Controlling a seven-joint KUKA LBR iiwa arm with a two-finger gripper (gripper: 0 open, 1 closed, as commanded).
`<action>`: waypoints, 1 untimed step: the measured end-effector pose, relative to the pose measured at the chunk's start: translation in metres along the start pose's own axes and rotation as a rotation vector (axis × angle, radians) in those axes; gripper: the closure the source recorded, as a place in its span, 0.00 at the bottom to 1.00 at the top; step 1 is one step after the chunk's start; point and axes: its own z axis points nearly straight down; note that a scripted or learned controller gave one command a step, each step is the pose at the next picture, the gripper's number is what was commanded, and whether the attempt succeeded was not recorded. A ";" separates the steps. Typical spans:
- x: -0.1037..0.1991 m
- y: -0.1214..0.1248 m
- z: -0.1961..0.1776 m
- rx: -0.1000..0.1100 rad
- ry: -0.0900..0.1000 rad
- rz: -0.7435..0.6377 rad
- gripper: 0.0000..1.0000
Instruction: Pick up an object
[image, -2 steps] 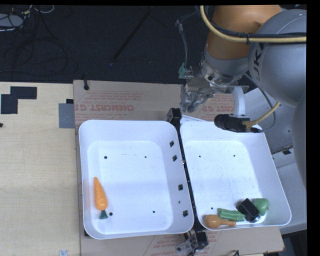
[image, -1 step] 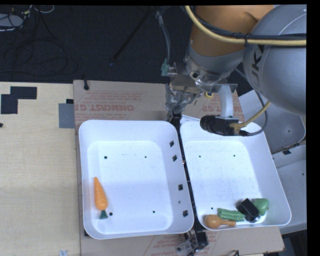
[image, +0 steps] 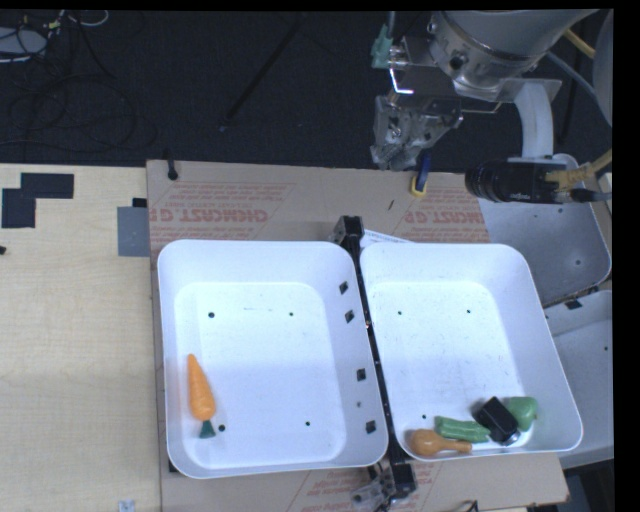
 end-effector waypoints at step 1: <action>-0.052 -0.020 0.145 0.031 -0.008 0.009 1.00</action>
